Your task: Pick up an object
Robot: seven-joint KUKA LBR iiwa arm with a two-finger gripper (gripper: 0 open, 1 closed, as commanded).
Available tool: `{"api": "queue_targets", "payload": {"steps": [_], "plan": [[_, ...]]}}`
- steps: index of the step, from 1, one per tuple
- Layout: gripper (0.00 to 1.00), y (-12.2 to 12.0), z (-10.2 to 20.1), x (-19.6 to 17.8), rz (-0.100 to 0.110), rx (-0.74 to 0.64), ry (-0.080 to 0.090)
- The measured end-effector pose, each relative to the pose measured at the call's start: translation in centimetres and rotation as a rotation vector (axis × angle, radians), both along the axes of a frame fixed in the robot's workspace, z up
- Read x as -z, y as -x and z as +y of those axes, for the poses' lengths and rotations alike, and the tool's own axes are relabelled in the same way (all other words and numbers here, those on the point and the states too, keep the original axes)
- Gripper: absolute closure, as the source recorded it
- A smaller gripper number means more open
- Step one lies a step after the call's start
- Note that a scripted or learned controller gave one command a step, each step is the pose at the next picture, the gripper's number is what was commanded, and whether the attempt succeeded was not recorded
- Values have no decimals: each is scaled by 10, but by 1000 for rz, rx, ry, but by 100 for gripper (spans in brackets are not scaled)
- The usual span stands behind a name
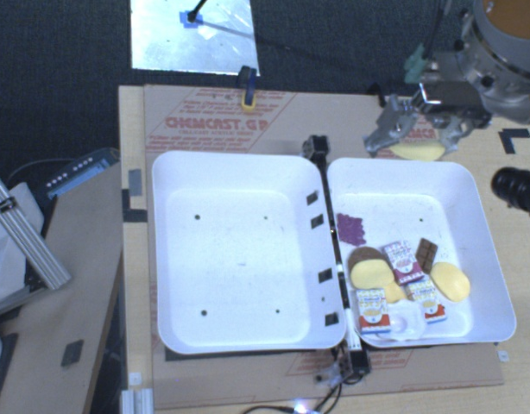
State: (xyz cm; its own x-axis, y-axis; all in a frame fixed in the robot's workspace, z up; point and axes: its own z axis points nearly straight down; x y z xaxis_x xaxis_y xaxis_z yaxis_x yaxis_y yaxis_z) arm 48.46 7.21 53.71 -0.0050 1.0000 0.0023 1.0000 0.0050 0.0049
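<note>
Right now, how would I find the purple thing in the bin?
Look at the right-hand bin, the one with all the toys in it. The purple thing lies flat on the floor near the left wall, just above the heap of toys. It is the only purple piece, bumpy-edged and alone, touching nothing.

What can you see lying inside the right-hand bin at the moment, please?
The right bin holds a cluster near its front: a purple piece, a brown-and-yellow item, a yellow lump, a small brown block and several small cartons. Whatever lies beneath them is covered.
</note>
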Motion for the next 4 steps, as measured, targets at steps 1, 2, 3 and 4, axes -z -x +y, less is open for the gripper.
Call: {"api": "queue_targets", "payload": {"steps": [1, 2, 3, 4], "plan": [[100, -2, -3, 2, 3, 3, 2], [100, -2, 0, 2, 3, 0, 2], [100, -3, 4, 2, 2, 0, 2], [100, -2, 4, 2, 3, 0, 2]]}}
